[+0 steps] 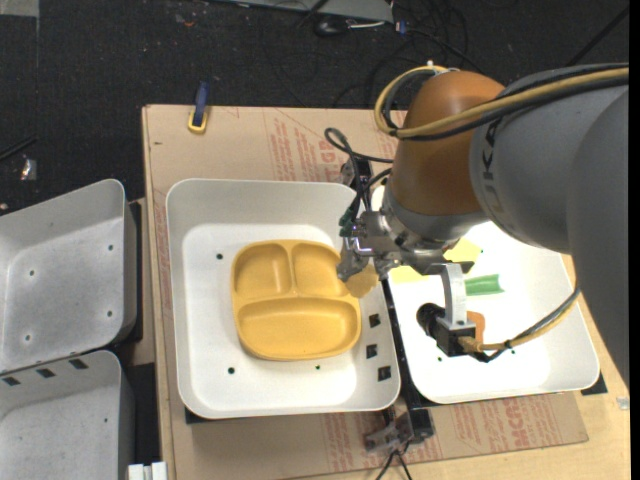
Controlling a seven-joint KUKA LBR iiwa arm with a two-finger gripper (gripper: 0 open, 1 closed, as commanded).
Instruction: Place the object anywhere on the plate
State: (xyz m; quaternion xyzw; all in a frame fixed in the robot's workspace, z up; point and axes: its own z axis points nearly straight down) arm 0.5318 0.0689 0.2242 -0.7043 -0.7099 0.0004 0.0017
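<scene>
The gripper (357, 265) hangs at the yellow plate's (290, 313) right rim, seemingly closed on a small yellow object (362, 281); it looks carried over but not released; lowering remains.

Yellow plate (290, 303): three compartments, two small ones at far side, one wide one at near side. Rounded corners, raised rim. Lies flat in left white bin (200, 368), roughly centred, right edge close to bin's right wall.

Small tan-yellow object (361, 280): sits at plate's upper right corner, just beside or touching the rim, directly under the gripper (355, 266). Shape partly hidden; cannot tell whether held or resting.
</scene>
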